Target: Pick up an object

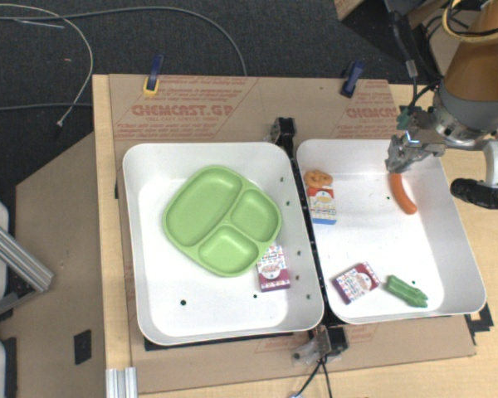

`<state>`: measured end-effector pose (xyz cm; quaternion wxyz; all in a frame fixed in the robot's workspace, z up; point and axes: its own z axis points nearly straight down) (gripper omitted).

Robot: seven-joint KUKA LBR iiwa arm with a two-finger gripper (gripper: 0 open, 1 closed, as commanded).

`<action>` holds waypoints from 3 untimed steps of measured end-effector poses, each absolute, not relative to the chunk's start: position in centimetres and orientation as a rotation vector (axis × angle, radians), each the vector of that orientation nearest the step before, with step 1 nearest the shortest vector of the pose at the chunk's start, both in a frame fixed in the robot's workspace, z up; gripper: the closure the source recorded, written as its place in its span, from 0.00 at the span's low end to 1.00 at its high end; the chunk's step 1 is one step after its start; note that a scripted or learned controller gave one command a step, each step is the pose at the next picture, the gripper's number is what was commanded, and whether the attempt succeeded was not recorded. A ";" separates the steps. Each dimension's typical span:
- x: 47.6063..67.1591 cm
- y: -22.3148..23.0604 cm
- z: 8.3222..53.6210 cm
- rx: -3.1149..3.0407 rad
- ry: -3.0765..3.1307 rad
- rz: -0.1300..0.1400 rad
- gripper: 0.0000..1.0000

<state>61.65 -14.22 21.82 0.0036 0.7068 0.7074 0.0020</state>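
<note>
1. My gripper [401, 157] hangs over the far part of the right bin [456, 255], just above the upper end of the orange sausage-shaped piece [402, 194]; whether my jaws are apart or together I cannot tell from this slant, and nothing shows between them.
2. That orange piece is the nearest thing to take, I judge; it lies flat on the bin floor, slanting toward the right wall, apart from everything else.
3. To do it well I would straddle it across its narrow width near its middle, not at the tip I now stand over; it looks round and smooth, so an end grip would likely squirt it out.
4. Edges: the right bin's far rim and right wall are both near; I would descend straight and keep my fingers clear of them.
5. Open room: bare white floor lies toward the bin's middle; the small carton [322, 203] by the divider, the red packet [355, 283] and the green piece [407, 291] at the near side are well apart from my line.
6. The left bin [149, 305], with the green divided plate [222, 220] and a small box [273, 269], is not in my way.
</note>
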 end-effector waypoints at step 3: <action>59.7 -4.0 25.0 2.219 2.231 -0.001 1.00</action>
